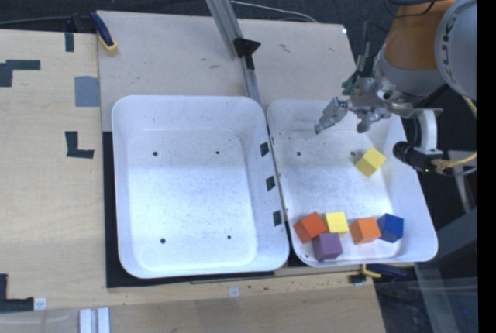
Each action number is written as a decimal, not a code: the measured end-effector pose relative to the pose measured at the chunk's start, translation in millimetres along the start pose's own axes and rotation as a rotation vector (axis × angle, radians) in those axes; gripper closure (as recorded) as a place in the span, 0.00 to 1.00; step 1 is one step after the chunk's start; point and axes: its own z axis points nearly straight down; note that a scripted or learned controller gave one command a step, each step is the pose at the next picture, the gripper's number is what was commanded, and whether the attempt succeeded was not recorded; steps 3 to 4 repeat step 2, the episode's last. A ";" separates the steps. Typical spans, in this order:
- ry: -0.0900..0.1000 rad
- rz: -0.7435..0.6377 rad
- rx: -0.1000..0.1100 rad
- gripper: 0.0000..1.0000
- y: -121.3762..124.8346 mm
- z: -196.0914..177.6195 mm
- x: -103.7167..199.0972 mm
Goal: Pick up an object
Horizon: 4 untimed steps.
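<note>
Lone yellow block (370, 161) is lying in the right bin (310, 169), tilted corner-on, well apart from the other blocks and near the bin's right wall. I am judging it light, rigid, with flat faces and likely a little slick; nothing fragile about it. Best hold would be across two opposite flat faces, which means turning to match its tilt, since pinching on the corners would probably squirt it out.

My claw (345, 116) is hanging above the far part of the right bin, up and to the left of that yellow block, not touching it. I am carrying nothing; whether the claw is parted or closed I cannot tell from this slant.

Counting blocks in the right bin: six. Two yellow, the lone one and a second yellow block (336, 222) in the near cluster. Two orange, one orange block (311, 226) at the cluster's left and another orange block (364, 230) further right. One purple block (327, 245) just in front of the cluster's yellow. One blue block (391, 227) at the right end. The cluster is packed close, some touching, so harder to enter.

Two bins; the left bin (136, 169) is sitting alongside on the worktop (46, 115).
</note>
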 end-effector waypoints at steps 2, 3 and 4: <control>0.003 0.005 0.009 0.00 -76.1 107.2 -95.9; 0.003 0.005 0.009 0.00 -76.1 107.2 -95.9; 0.003 0.005 0.009 0.00 -76.1 107.2 -95.9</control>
